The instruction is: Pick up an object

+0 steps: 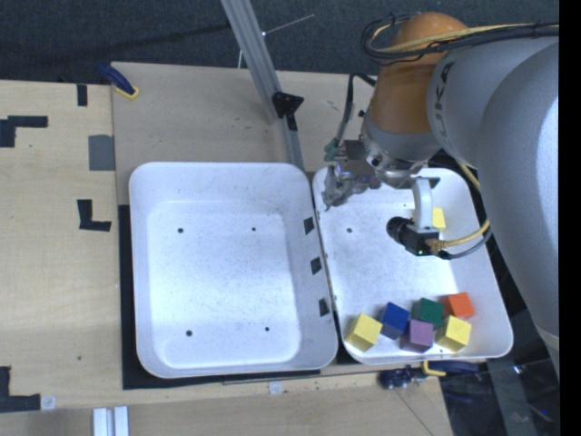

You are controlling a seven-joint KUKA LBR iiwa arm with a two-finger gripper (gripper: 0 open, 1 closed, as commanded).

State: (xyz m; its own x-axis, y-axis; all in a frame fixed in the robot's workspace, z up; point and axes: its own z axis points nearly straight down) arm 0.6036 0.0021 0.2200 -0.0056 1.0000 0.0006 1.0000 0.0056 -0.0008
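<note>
Big grey arm [490,107] over two white bins.

Left bin [145,243] beside right bin [363,243], sides touching. Gripper [338,187] low at the right bin's far left corner; open or shut, cannot tell. Small blocks at the near edge: yellow [364,331], blue [395,319], green [428,312], purple [420,334], orange [460,304], yellow [457,333].

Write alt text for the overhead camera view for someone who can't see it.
A grey robot arm with an orange band reaches in from the right, its gripper at the far left corner of the right bin. Coloured blocks cluster at that bin's near edge, beside the left bin.
</note>
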